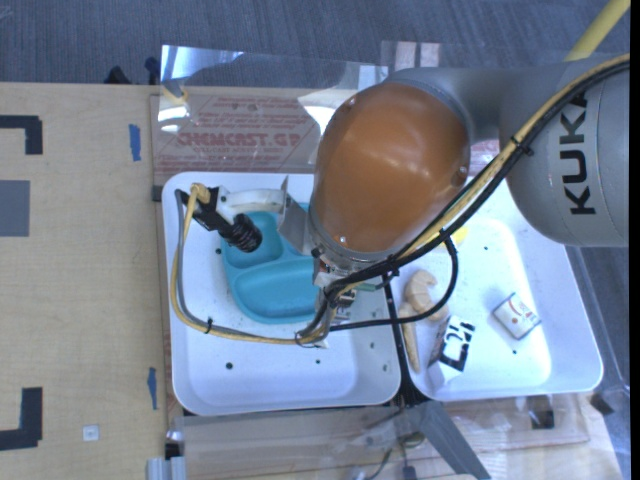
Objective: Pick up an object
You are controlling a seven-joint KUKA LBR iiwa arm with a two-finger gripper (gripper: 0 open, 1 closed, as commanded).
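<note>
The gripper (331,303) sits low in the left bin (260,383), at the right edge of a teal plastic dish (268,286). The wrist hides it, so its grip cannot be told. The dish lies on the bin floor, so grasping and lifting likely remain.

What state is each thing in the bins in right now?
Arm: reaching low over the left bin.
Teal piece: lying in the left bin, partly hidden by the arm; whether it is gripped cannot be judged.
Tan piece: lying loose in the right bin, by the dividing wall.
Black-and-white piece: lying loose, just in front of the tan piece.
White box: lying loose, apart from the others.
</note>
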